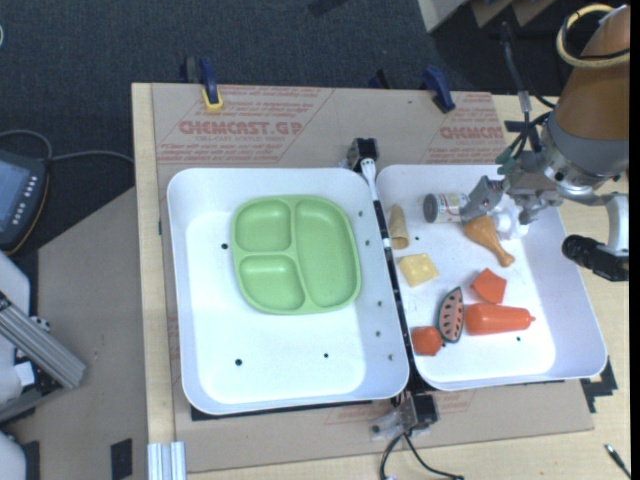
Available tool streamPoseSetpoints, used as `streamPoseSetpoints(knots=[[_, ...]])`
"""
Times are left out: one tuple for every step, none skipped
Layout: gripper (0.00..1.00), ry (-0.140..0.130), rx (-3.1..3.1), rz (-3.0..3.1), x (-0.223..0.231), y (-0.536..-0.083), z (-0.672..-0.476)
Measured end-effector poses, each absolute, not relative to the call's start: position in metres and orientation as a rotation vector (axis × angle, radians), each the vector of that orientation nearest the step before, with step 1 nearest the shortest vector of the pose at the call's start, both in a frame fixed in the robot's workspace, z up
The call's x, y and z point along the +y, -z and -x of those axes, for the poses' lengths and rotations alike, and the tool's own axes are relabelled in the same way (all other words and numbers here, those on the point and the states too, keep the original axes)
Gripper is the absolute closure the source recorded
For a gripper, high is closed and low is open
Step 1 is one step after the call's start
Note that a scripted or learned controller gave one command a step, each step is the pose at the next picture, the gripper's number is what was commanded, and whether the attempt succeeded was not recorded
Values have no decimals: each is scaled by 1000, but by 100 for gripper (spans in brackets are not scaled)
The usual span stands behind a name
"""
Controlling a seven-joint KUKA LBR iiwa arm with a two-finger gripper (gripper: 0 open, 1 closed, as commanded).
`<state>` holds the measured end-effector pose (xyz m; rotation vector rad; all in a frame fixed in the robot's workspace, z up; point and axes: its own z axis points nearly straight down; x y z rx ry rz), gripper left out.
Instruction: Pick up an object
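1. Nearest the camera, R bin (pixel 575 353) (shallow white plastic): small red-orange chunk (pixel 426 341) at the near-left corner area, touching or just beside the watermelon-slice toy (pixel 451 315) (red w/ dark rind, standing at a slant).
2. Just right of the slice: long orange carrot-shaped toy (pixel 496 318), lying across the bin. A smaller orange-red block (pixel 489 286) sits just behind it.
3. Mid-depth, R bin, left part: pale yellow cheese-like wedge (pixel 418 269). Behind it, a tan bread-roll-shaped piece (pixel 399 226) lies along the bin's left wall.
4. L bin (pixel 190 298) (shallow white plastic) holds a light green three-compartment plastic tray (pixel 296 254), approx. centred, toward the far side.
5. Far part of R bin: brown drumstick-shaped toy (pixel 489 238), lying flat, narrow end pointing near-right. A small grey cylindrical item (pixel 432 207) lies left of it; identity unclear.
6. Grey two-finger gripper (pixel 505 204) hangs over the far part of the R bin, just above/behind the drumstick. Finger opening: cannot tell from this angle. No item seen between the fingers.
7. Both bins rest on a brown board (pixel 300 118) w/ red print.
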<state>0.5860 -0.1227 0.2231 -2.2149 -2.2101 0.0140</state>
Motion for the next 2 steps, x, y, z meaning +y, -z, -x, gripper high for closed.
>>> streamPoseSetpoints(knots=[[0,0,-2221,2220,-123,-231,-589],[0,-5,-2218,2217,-117,-187,-589]])
